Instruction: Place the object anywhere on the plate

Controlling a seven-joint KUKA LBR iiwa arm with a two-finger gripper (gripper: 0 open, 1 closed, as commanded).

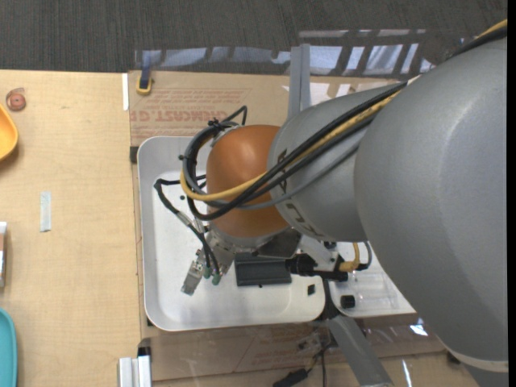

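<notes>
The grey arm with its orange band (242,180) reaches in from the right and hangs over the left white bin (157,240). Its bulk covers most of the bin's middle and right side. The wrist's black block (262,272) and a small metal connector (193,279) show below the orange band, low over the bin floor. The gripper is hidden beneath the wrist. No plate or task object is visible in the uncovered parts of the bin.
A wooden bench surface (72,240) lies to the left, with an orange item (6,135) at its left edge and a teal item (6,349) at the bottom left. Cardboard (201,107) lies behind the bin. The right bin's corner (367,293) shows under the arm.
</notes>
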